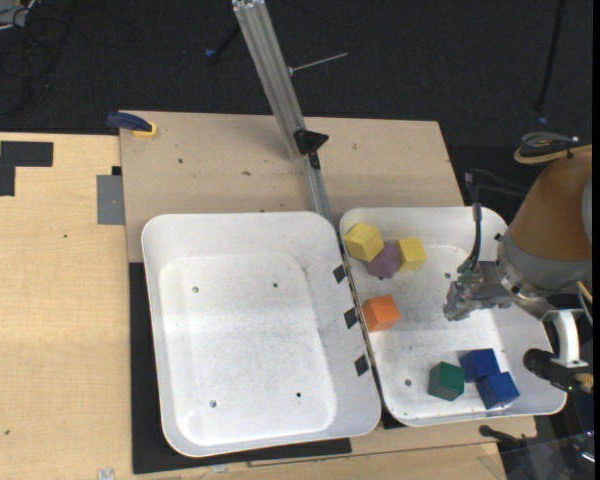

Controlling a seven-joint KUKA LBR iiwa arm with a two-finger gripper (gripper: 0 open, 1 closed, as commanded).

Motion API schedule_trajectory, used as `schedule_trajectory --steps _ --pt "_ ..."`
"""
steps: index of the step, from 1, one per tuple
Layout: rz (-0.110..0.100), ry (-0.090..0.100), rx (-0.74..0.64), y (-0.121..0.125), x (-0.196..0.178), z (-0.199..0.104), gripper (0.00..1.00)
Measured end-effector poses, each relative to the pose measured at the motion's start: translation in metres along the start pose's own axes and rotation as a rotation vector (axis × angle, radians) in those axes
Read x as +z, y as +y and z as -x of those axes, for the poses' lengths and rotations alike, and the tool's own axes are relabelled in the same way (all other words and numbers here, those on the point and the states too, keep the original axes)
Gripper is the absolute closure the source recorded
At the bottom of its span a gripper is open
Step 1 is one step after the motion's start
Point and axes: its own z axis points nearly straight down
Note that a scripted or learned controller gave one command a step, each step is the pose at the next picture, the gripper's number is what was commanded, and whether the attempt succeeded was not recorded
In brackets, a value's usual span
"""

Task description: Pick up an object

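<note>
The tool (463, 303) hangs low over the right bin (420, 388), toward its right side, pointing down and to the left from the grey wrist. How wide it stands I cannot tell from here (the metal parts blur together against the white floor), and nothing shows gripped in it. Behind it the arm (552, 218) bulks in from the right, its orange band sitting above the grey wrist section.

Nearest the tool, to its left, an orange cube (381, 312) sits close to the wall shared by the two bins. Below the tool, near the bin's front edge, a green cube (446, 380) rests just beside two blue blocks (489, 376), which touch each other. Up at the back of the bin three pieces bunch together: a yellow cube (363, 241), a purple block (385, 260) touching it, and a smaller yellow block (411, 253) against the purple one's right.

The left bin (170, 268) lies alongside, its white floor showing a few dark specks. Both bins rest on the tabletop (220, 163), a light wooden board. A slanted aluminium bar (270, 68) rises from behind the bins toward the top, and a small blue and yellow clamp (130, 123) sits at the board's far left corner.
</note>
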Motion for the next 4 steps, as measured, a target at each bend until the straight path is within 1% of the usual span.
schedule_trajectory --steps 1,2,3,4 --pt "0.008 -0.002 -0.010 -0.001 -0.063 0.000 1.00" --pt "0.002 -0.001 -0.009 -0.001 -0.061 0.001 1.00" --pt "0.001 0.002 -0.013 0.009 -0.057 -0.046 1.00" --pt "0.002 0.002 -0.015 0.017 -0.064 -0.107 1.00"
